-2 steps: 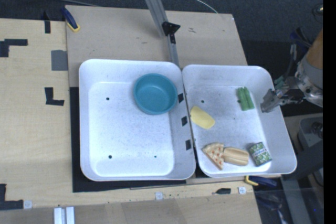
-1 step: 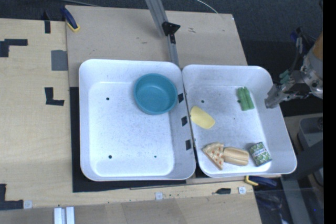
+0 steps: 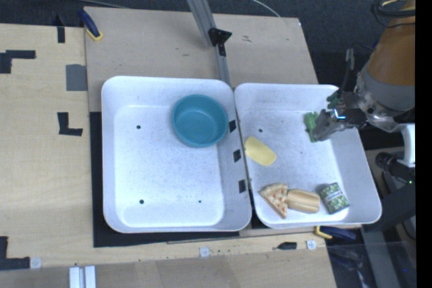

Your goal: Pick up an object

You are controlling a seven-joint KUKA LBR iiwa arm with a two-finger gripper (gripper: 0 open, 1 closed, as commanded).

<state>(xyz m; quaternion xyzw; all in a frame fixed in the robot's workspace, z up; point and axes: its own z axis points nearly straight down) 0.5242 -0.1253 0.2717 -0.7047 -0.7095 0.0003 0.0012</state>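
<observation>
Even, fairly bright overhead light is falling w/ no hard glare. The two white bins [image 3: 169, 212] are reading slightly bluish and grainy. Soft shadows are sitting under the blue bowl [image 3: 200, 120] and along the bin rims. The dark floor at top is showing noise. Whole pic is looking low-res & soft; the gripper [image 3: 324, 128] area is blurring, detail there unclear.

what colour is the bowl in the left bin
Blue, a teal-ish blue, seen in the camera view: bowl.
</observation>
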